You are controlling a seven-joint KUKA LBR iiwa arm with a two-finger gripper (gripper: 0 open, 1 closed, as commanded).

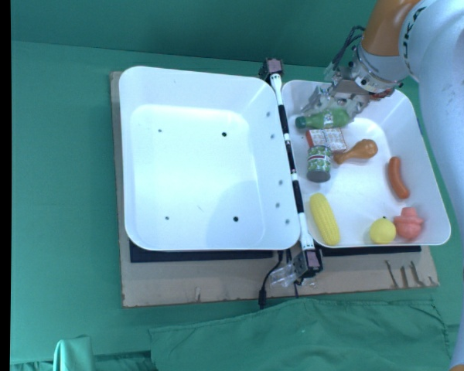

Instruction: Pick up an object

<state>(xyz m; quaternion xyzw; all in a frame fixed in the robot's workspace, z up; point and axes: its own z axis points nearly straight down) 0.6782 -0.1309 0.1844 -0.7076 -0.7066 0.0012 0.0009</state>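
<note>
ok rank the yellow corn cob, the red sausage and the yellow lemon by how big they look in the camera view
1. Yellow plastic corn cob, clearly the longest.
2. Red toy sausage, shorter and slimmer.
3. Round yellow lemon, smallest.
All lie in the right white bin, similarly near.

Green cloth (62, 168) covers the bench and rises as a backdrop (178, 6) behind it. A brown cardboard sheet (216, 284) lies at the bench's middle, and a rumpled cloth fold (294, 335) lies along the near edge. Light is even.
</note>
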